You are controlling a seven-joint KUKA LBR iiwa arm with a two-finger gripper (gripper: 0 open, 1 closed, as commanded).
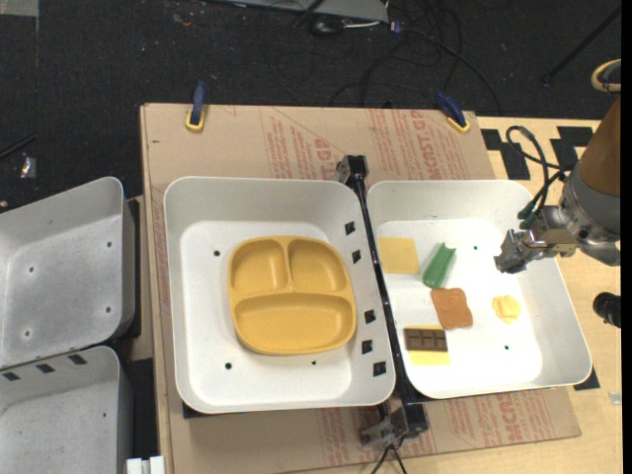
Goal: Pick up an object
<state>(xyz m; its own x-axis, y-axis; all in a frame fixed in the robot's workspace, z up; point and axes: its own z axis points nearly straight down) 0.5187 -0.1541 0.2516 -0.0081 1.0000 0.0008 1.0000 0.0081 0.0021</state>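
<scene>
1. Broadly, the surface [257, 136] carries two white bins side by side; the left bin [188, 265] holds a yellow divided tray [292, 295], and the right bin [553, 354] holds the small pieces that could be picked up.
2. Next in size, the arm [602, 181] reaches in from the right, and its gripper [515, 252] hangs over the upper right part of the right bin. Whether the fingers are open or closed I cannot tell; nothing can be seen between them.
3. The candidates sit apart from each other: a pale yellow square [399, 255] near the divider, a green block [439, 265] just beside it, an orange-brown piece [452, 307] below the green one, a chocolate-coloured bar [426, 340] touching a yellow slab [429, 356], and a small yellow lump [507, 309].
4. The small yellow lump lies nearest the gripper, below it, with bare bin floor all round. I judge it the easiest target.
5. To do the step well, the gripper should centre above one piece before descending, with the fingers straddling its short side.
6. Flat pieces such as the square look hard to pinch; the green block stands taller and seems likelier to hold.
</scene>
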